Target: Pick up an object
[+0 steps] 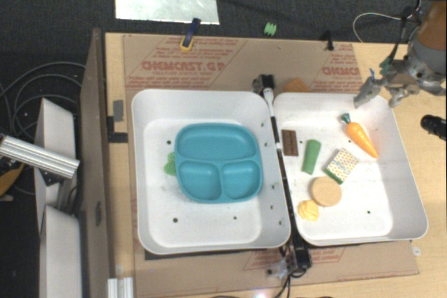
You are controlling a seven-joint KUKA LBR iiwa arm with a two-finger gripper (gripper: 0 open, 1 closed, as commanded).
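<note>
A bench (209, 56) topped with printed cardboard carries two shallow white bins side by side. The left bin (150, 150) holds a blue divided plate (218, 162) with a small green item (170, 165) peeking out at its left edge. The right bin (401, 206) holds a brown block (290, 142), a green cylinder (311, 156), a yellow lump (308, 210), a round tan disc (326, 192), a patterned square packet (341, 165) and a toy carrot (360, 136).

The pincer (381, 91) hangs over the right bin's upper right corner, its fingers spread apart and holding nothing.

The carrot, the nearest thing to grasp, lies flat near that corner, well below the fingers. Its long axis runs diagonally, green top toward upper left, orange tip toward lower right.

Likely risks: the tapered carrot may slip or roll if the fingers close along its length instead of across it, and a descent this close to the corner could strike the bin wall.
</note>
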